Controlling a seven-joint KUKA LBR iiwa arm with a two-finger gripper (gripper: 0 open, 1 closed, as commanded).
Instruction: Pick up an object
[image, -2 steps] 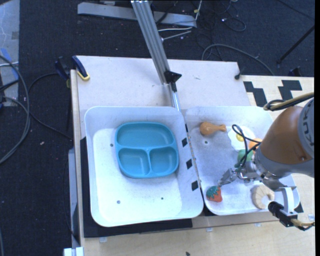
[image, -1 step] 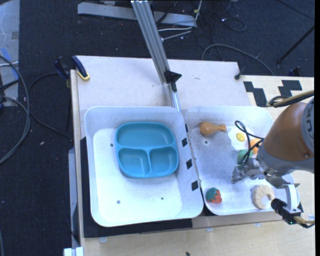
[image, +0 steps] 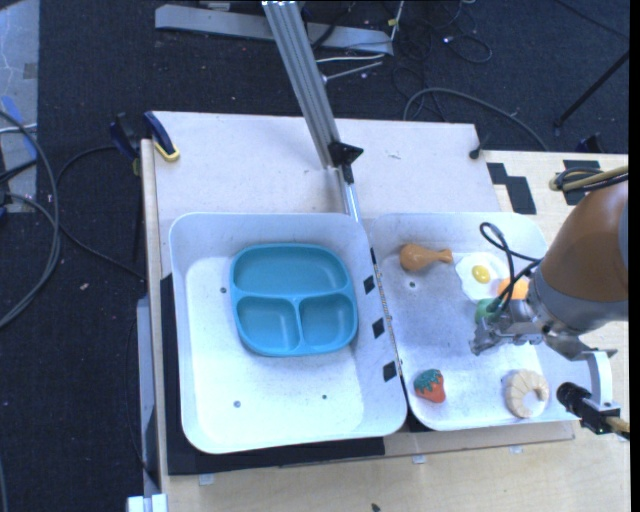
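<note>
bench (image: 250, 165): pale board under both bins, dark floor and cables around it
left bin (image: 200, 400): shallow, white, holds the blue tray, touches the right bin along its inner edge
right bin (image: 440, 300): shallow, white, holds the food toys, arm over its right part
arm (image: 590, 255): grey body with orange band on top, comes in from the right, covers the right bin's right edge
metal pole (image: 305, 85): silver bar slanting from top centre down to the seam between the bins, black clamp at its lower end
blue tray (image: 295, 299): three-compartment plate, in the upper middle of the left bin, flat
gripper (image: 488, 335): low over the right bin's middle right, just below the fried egg, something green next to it; state: cannot tell whether wide or narrow, too dark and blurred
fried egg (image: 478, 272): white with yellow yolk, upper right of right bin, black cable looping over it, something orange just beside its lower right edge
chicken drumstick (image: 422, 258): brown, upper middle of right bin, left of the egg, apart from it
shrimp (image: 525, 392): pale, curled, lower right of right bin, below the gripper, apart from it
strawberry (image: 430, 385): red with green top, lower left of right bin, well left of the shrimp
</note>
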